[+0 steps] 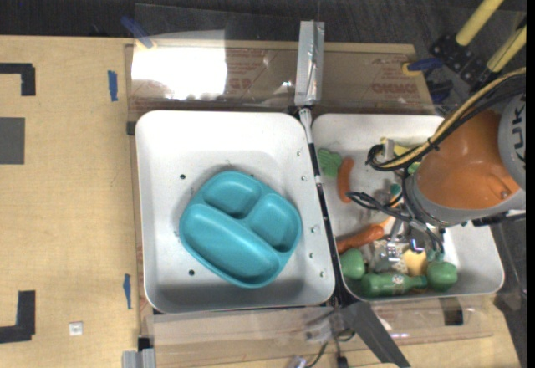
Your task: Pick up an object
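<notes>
Currently the gripper (399, 247) is lowered into the right bin (489, 273), near its front edge, over a green dumbbell (397, 276). Nothing is seen held, so the reach is judged underway. A secure closing on it is called for next.

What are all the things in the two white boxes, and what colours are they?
Bins: two, white, side by side on the bench.
Divided plate: one, teal, in the left bin.
Dumbbell toy: one, green, front of the right bin.
Carrot-like pieces: two, orange, left part of the right bin.
Small piece: one, green, near the right bin's back left corner.
Arm: one, grey with orange band, over the right bin.
Gripper: one, low among the toys.
</notes>
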Available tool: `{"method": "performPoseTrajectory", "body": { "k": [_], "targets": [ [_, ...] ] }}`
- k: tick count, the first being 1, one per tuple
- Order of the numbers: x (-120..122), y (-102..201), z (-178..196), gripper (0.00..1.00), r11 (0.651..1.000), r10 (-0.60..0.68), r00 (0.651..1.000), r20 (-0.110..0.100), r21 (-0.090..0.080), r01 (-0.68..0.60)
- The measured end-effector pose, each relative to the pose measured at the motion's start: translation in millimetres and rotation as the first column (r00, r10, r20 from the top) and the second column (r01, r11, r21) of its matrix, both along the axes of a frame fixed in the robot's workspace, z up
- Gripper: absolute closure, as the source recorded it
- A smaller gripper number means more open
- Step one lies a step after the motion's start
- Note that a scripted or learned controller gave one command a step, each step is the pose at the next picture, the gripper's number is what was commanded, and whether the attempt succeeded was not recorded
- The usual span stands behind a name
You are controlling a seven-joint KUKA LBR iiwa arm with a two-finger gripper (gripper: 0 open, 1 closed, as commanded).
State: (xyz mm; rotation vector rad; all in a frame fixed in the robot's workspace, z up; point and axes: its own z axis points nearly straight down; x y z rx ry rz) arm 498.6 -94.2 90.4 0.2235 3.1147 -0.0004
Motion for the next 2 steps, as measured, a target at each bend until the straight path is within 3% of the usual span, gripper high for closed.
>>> {"method": "performPoseTrajectory", "body": {
  "k": [1,2],
  "targets": [
    [3.2,0.2,12.5,1.0,1.0,0.001,1.0,0.011,-0.001,-0.001],
    [2.6,0.3,11.7,0.0,1.0,0.001,1.0,0.009,-0.001,-0.001]
  ]
}}
